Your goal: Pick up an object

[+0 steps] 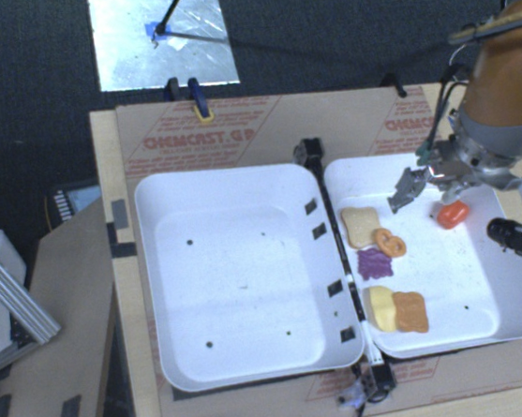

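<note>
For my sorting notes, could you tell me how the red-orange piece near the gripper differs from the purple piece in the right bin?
The red-orange piece is smooth and rounded; the purple piece is ragged-edged and looks flat. The red-orange piece lies apart from the others, close to the gripper; the purple piece sits near the bin divider, beside the orange pretzel shape. Both lie in the right bin.

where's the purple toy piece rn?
The small purple plastic toy piece lies in the right white bin, near its left wall, just below the orange pretzel-shaped toy and above the yellow block.
</note>
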You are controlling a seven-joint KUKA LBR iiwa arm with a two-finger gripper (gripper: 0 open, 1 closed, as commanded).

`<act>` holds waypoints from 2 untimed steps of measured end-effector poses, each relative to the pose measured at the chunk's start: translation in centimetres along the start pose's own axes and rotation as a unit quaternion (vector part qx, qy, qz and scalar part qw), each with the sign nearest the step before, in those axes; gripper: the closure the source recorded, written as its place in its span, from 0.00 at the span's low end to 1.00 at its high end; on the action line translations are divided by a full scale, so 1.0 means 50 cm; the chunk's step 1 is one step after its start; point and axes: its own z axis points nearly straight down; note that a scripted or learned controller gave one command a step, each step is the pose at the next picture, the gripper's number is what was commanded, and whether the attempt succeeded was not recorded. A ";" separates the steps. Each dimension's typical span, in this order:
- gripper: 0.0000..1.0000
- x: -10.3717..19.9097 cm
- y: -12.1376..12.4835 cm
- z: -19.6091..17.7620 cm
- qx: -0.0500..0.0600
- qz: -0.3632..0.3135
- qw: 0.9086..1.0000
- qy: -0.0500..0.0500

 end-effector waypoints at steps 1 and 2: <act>0.00 0.099 -0.004 0.141 0.002 -0.004 1.000 0.001; 0.00 0.000 -0.097 0.332 0.005 0.002 1.000 0.000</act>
